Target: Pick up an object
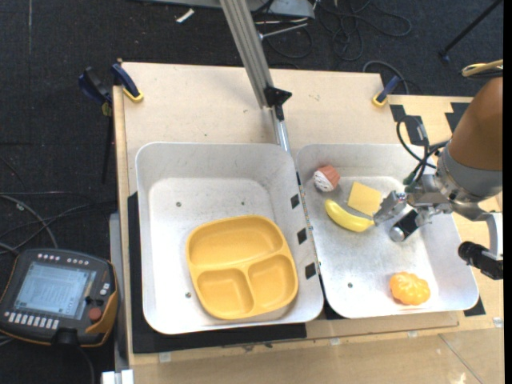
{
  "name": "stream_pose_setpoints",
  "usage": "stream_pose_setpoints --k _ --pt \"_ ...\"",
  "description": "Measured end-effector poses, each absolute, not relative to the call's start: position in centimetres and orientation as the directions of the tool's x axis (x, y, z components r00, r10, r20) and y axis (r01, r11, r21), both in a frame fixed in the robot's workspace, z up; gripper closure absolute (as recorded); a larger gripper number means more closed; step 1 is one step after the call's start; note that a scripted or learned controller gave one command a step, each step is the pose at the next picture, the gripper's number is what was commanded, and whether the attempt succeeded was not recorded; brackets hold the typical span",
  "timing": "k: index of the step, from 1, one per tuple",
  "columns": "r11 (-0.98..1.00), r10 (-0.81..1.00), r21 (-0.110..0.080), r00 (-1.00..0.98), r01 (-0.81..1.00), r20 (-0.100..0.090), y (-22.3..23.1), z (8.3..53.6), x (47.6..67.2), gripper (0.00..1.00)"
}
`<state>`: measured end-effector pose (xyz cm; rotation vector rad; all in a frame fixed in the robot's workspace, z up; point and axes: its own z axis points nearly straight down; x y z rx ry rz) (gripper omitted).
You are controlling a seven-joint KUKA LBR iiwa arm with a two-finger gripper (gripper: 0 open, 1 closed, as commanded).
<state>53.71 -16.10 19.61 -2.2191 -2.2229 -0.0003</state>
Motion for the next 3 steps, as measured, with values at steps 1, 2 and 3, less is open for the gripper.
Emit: stream_pose_setpoints --k 1,2,3 --pt "0.001 1.000 0.000 -0.001 1.000 0.001 -16.1 19.6 53.7 0.00" --pt "0.000 1.000 -0.006 0.000 1.000 0.002 -15.8 13.3 53.8 0.00" --pt "0.000 1.000 0.000 0.000 1.000 -0.001 -15.7 9.4 53.9 0.00"
